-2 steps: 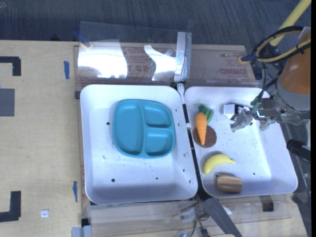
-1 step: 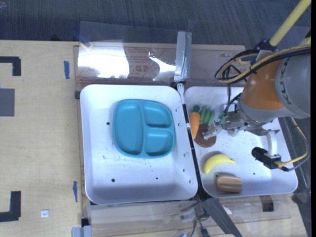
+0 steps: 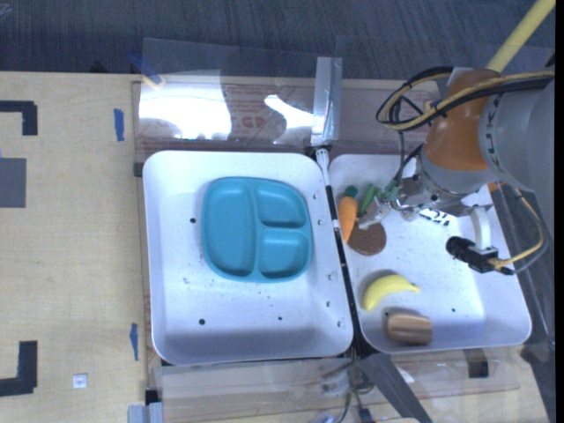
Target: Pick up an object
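Tool point(image 3: 381, 203) is lowered at far left of the right bin point(image 3: 507, 324), beside the carrot point(image 3: 347, 218) and brown disc point(image 3: 367, 238), presumably for a pick; grip state cannot be told; banana point(image 3: 388, 289) and wooden block point(image 3: 409, 327) lie nearer

You've got two white bins point(image 3: 176, 324). The left one carries a teal divided plate point(image 3: 257, 228). Right of that plate: an orange carrot point(image 3: 347, 218) with a green top, a brown disc point(image 3: 367, 238), a yellow banana point(image 3: 388, 289), and a tan wooden block point(image 3: 408, 326).
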You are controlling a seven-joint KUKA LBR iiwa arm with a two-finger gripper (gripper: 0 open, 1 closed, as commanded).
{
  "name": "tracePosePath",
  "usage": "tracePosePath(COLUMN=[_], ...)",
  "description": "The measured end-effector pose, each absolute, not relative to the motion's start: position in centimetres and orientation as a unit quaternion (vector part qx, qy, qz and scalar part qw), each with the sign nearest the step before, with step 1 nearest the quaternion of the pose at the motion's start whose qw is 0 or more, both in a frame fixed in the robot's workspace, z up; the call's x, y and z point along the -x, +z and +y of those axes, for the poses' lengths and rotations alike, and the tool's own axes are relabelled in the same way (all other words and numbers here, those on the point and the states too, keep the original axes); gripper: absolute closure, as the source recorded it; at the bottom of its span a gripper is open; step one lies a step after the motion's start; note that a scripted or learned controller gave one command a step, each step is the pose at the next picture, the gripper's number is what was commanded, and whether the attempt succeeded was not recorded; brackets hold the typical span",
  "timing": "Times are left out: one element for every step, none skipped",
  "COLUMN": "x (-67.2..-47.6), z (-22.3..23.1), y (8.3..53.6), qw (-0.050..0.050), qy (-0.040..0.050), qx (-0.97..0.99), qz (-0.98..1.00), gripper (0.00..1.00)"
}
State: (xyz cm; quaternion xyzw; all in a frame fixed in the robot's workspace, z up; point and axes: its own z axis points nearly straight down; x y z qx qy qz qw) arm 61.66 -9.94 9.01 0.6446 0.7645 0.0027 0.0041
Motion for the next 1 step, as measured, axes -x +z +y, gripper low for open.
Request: tracePosePath(x=[-58.98], z=[-10.65], y=[9.07], qw=[0.006], qy=[0.0053], qx=[-0.641], qz=[0.768], gripper=[0.0])
